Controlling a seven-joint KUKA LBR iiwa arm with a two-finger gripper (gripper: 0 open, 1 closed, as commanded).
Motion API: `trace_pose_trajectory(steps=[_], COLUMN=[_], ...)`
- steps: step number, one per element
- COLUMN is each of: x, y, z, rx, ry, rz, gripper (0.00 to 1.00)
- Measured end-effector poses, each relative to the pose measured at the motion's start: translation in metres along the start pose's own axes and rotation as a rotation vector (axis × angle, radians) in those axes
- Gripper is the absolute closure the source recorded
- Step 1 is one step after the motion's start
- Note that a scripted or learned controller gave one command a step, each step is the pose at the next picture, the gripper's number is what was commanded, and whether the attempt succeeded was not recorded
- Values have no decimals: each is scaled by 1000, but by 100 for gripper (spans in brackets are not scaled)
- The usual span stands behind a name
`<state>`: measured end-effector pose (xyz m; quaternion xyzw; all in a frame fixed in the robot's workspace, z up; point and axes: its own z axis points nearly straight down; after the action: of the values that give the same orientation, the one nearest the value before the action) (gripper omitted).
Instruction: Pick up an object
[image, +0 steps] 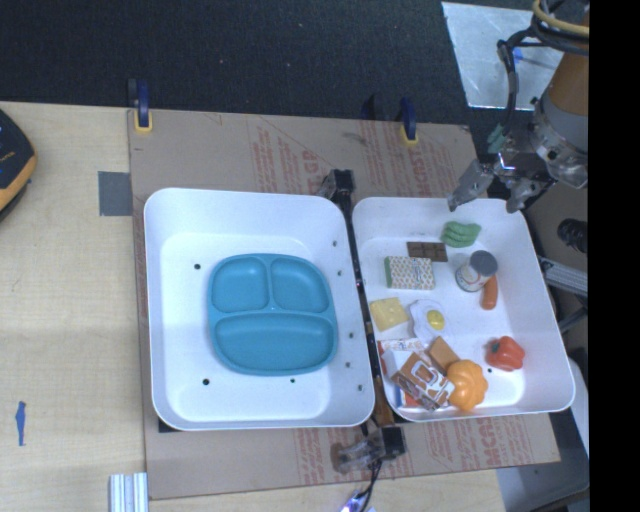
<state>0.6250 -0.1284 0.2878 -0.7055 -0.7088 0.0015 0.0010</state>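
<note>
Toy food crowding right bin (540, 290), blue plate (272, 312) in left bin (160, 300), open, empty pincer (492, 192) above.

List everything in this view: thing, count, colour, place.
Bins: two, white, side by side.
Divided plate: one, blue, left bin.
Green item: one, right bin, far end.
Brown bar: one, right bin.
Patterned block: one, pale, right bin.
Orange round item: one, right bin, near corner.
Red-orange item: one, right bin.
Clamps: two, blue and yellow, far cardboard edge.
Pincer: one, grey, open, above right bin's far rim.
</note>
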Motion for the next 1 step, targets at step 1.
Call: trace_pose_trajectory(steps=[1], x=[-28], y=[-10], z=[104], rx=[10], ry=[0], rz=[2], gripper=[0])
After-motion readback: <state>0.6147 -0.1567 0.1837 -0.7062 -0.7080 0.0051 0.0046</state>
